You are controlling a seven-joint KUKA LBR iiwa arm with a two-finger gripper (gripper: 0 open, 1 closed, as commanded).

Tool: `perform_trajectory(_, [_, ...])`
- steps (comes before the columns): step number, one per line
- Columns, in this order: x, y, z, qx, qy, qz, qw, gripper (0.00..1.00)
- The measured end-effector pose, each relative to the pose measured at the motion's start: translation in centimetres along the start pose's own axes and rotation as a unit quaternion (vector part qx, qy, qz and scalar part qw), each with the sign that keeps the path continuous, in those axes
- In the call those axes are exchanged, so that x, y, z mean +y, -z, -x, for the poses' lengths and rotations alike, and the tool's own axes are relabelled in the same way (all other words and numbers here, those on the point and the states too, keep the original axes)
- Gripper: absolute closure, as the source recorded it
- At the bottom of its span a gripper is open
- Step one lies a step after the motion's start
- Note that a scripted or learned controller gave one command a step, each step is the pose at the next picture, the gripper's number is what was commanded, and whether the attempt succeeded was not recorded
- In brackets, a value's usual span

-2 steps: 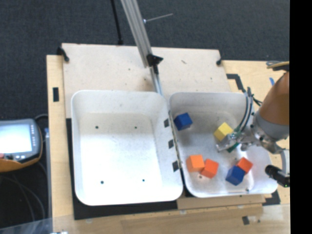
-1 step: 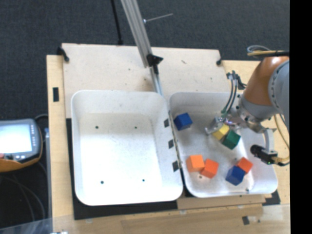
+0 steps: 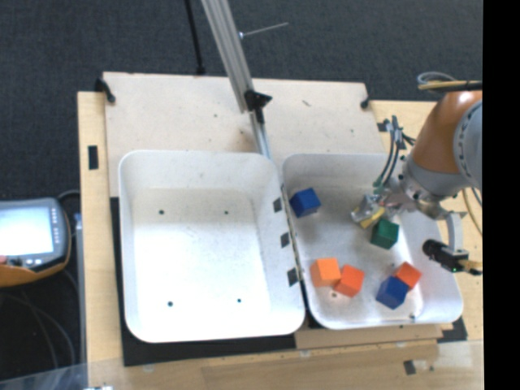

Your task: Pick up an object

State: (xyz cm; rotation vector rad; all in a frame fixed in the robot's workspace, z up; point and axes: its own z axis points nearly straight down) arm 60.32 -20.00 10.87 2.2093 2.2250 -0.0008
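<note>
Bench of pale wood (image 3: 203,112) carries two shallow white plastic bins; the right-hand bin (image 3: 341,169) serves as landmark, the left bin (image 3: 203,242) touching its near wall. Grey arm with orange band (image 3: 447,136), partly cut off at the frame edge, reaches over that bin's far-right side. Its gripper (image 3: 375,214) hangs just above a green cube (image 3: 385,234); whether anything is pinched cannot be made out. Blue cube (image 3: 305,202) sits by the bin's left wall; two orange cubes (image 3: 338,275) touch near its front; a blue cube (image 3: 392,292) and orange cube (image 3: 408,275) crowd its front-right corner.
</note>
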Motion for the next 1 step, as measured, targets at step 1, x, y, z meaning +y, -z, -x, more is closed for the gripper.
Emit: perform_trajectory(1, [2.28, 4.78, -4.69, 0.002, 0.0, 0.001, 1.0, 1.0])
